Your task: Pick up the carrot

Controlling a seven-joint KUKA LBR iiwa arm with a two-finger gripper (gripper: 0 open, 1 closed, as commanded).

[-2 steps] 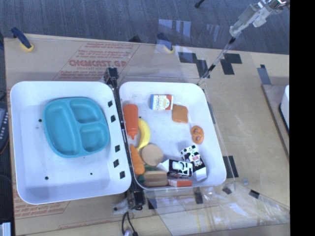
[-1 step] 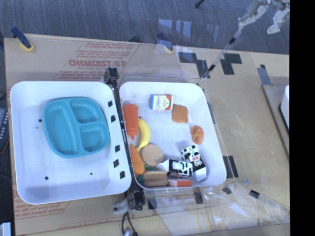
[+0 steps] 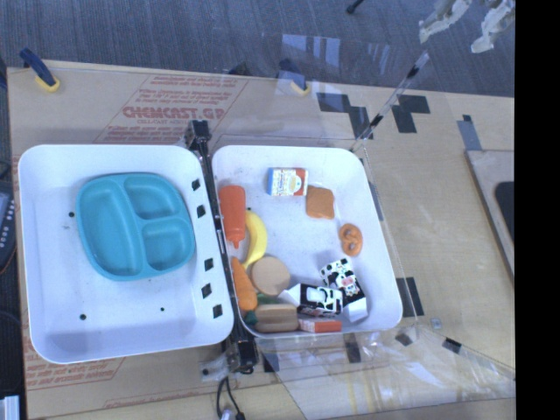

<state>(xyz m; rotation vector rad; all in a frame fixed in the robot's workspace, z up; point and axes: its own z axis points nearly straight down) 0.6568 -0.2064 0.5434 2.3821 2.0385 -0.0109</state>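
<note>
Gripper (image 3: 466, 17) open, holding nothing, well off the bench's far-right corner; carrot (image 3: 243, 284), probably, lies lengthwise along right bin's (image 3: 378, 226) left wall.

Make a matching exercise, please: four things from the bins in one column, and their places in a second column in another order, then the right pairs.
Things:
1. blue divided plate
2. carrot
3. milk carton
4. black-and-white cow toy

Places:
A. near the far wall of the right bin
B. in the left bin
C. near corner of the right bin, away from the divider
D. along the right bin's left wall, beside the banana

Pairs: 1-B, 2-D, 3-A, 4-C
</note>
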